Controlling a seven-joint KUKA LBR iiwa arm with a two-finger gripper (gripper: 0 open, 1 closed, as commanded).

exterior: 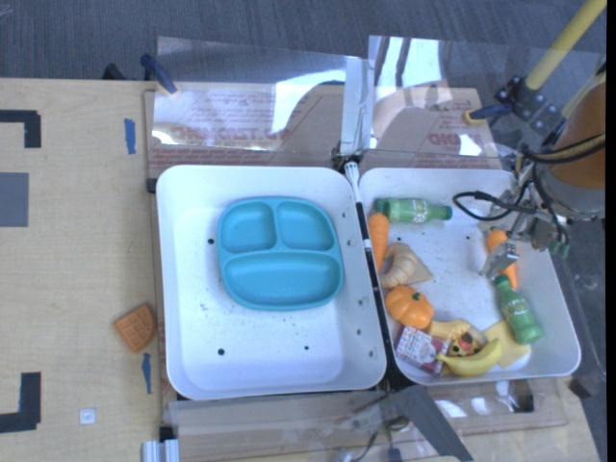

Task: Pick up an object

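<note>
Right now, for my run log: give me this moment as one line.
gripper: low in right bin, grasp unclear | beside it: green bottle | left bin: blue plate

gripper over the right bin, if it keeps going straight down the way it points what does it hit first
Most likely the green bottle lying by the right bin's right wall: the gripper points down just above its cap end. An orange piece sits right beside it, and depth is hard to judge from this slanted view.

I work in a robotics lab; my plywood counter (67,219) carries blue tape marks (129,135); two white bins (183,354) hold toy food.
</note>
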